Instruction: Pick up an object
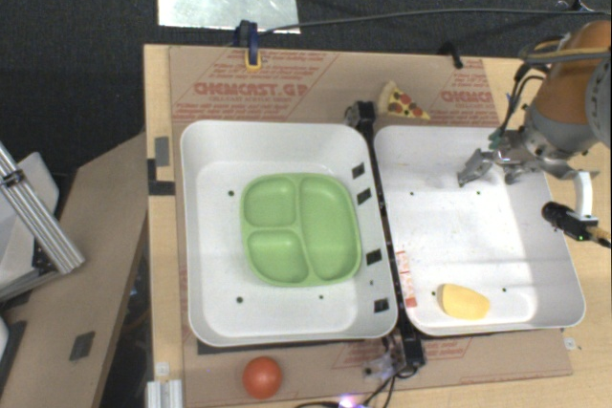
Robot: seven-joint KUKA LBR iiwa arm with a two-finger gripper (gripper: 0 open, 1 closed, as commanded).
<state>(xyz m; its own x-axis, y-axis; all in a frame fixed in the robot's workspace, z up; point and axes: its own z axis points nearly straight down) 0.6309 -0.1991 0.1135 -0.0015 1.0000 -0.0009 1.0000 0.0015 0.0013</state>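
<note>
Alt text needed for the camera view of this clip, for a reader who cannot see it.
A grey robot arm's pincer hovers over the upper part of the right white bin, with nothing seen between its fingers; a yellow object lies near that bin's front edge. The left bin holds a green divided tray. A pizza-slice toy and an orange ball lie outside the bins.

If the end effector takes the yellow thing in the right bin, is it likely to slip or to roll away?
The yellow thing looks smooth and rounded, so it may slip from a pinch across its curved sides. It lies low and flattish, so it would probably slide or rock more than roll. It sits close to the near wall of the right bin, which could stop a push. It looks light.
</note>
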